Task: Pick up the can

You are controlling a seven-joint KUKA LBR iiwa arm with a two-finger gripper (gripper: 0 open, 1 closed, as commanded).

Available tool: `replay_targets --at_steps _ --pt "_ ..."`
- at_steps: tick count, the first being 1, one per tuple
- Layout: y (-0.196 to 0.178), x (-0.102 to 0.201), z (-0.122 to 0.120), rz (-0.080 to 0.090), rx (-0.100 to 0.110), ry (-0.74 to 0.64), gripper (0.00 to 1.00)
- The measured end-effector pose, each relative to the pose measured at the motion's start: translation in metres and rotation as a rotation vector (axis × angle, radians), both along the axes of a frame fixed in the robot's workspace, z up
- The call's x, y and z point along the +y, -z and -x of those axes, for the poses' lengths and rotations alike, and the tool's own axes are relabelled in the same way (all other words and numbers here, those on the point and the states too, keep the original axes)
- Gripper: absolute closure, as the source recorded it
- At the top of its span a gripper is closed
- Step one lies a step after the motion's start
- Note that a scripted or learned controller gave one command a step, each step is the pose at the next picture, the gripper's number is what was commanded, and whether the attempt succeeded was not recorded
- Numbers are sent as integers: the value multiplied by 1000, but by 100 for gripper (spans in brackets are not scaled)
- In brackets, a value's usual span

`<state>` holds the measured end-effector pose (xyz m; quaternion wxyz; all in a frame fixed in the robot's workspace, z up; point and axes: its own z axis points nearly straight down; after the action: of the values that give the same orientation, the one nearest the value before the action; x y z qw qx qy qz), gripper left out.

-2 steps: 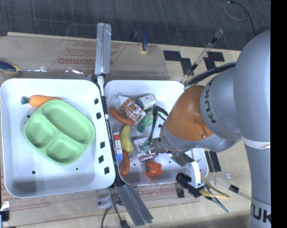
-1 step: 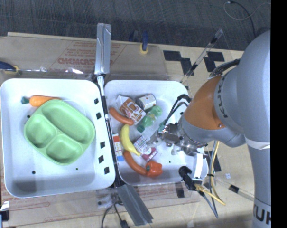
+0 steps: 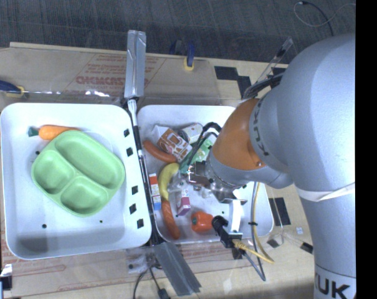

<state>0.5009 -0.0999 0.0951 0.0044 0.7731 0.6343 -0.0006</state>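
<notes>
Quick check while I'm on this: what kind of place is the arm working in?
Probably a lab bin-picking test bench, not a kitchen: the arm reaches over the right bin of toy-like food, with a banana; the left bin holds a carrot; cardboard covers the bench.

Floor: you see dark ribbed carpet [image 3: 63, 11] well beyond the gripper [image 3: 197, 176].
Bench: pale wooden bench [image 3: 63, 273] spreads beneath it.
Cardboard: red-printed cardboard sheet [image 3: 101, 73] beyond it, toward your view's left.

Lies tipped on its side as a brown-and-white labelled can [image 3: 174, 141], silvery end rightward, near the right-hand bin's [image 3: 176, 113] far wall.
</notes>
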Motion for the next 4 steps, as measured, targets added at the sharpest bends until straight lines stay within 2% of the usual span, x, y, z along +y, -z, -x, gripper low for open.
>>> replay_targets --at_steps 1,2,3,4 --pt "2 5 19 -1 1 -116 0" --pt "-96 100 24 -7 7 -383 0" --pt "-157 40 24 -7 7 -409 0" --pt "-149 66 -71 -7 10 -503 0"
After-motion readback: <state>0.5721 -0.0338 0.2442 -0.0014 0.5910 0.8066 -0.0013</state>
